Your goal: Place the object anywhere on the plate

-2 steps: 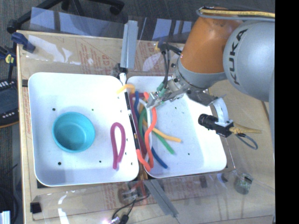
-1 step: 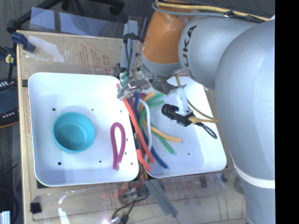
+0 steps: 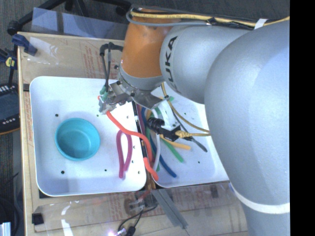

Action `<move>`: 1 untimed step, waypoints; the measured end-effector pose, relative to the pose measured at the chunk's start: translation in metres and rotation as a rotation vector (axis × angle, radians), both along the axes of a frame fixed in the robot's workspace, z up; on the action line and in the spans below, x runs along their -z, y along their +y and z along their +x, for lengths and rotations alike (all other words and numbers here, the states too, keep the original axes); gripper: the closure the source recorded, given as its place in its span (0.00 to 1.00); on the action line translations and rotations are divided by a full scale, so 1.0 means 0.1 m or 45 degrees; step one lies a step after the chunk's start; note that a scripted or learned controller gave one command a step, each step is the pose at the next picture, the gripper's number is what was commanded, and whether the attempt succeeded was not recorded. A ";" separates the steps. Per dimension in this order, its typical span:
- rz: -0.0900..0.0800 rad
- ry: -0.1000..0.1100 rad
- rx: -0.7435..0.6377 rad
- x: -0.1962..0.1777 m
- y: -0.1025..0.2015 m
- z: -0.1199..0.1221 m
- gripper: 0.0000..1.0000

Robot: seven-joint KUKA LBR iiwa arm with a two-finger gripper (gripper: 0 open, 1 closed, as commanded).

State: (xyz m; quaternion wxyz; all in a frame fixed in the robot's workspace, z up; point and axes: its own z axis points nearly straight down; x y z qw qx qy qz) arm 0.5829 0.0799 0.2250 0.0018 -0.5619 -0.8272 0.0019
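Bottom of frame: the wooden bench edge [image 3: 98, 208] with loose cabling.

Lower left: the left shallow white bin [image 3: 44, 176]. Inside it, toward the left-centre, sits a round teal plastic plate with raised sides [image 3: 77, 138], nothing resting on it. To its right, well apart from the plate, a magenta flexible rope-like strand [image 3: 123, 154] lies folded in a narrow loop on the bin floor.

Centre: a red-orange flexible strand [image 3: 132, 133] runs from just under the gripper down and right, crossing the shared rims of the two bins and ending near the lower edge by the divider.

Lower centre-right: the right shallow white bin [image 3: 206, 168], largely covered by the arm. In its visible part lie a green strand [image 3: 172, 151], a blue strand [image 3: 165, 168], a yellow strand [image 3: 179, 144] and a grey one, bunched close together beside the divider.

Upper centre: the two-finger gripper [image 3: 106, 100] hangs over the upper right of the left bin, above the top end of the red-orange strand. Whether the fingers are wide or closed, or touching that strand, cannot be told; the tips are too small and cluttered.

Above and right: the orange band [image 3: 142, 48] and the grey arm body [image 3: 236, 82] fill the upper right.
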 end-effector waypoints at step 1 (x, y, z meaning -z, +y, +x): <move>0.000 0.001 -0.113 -0.06 0.55 -0.34 1.00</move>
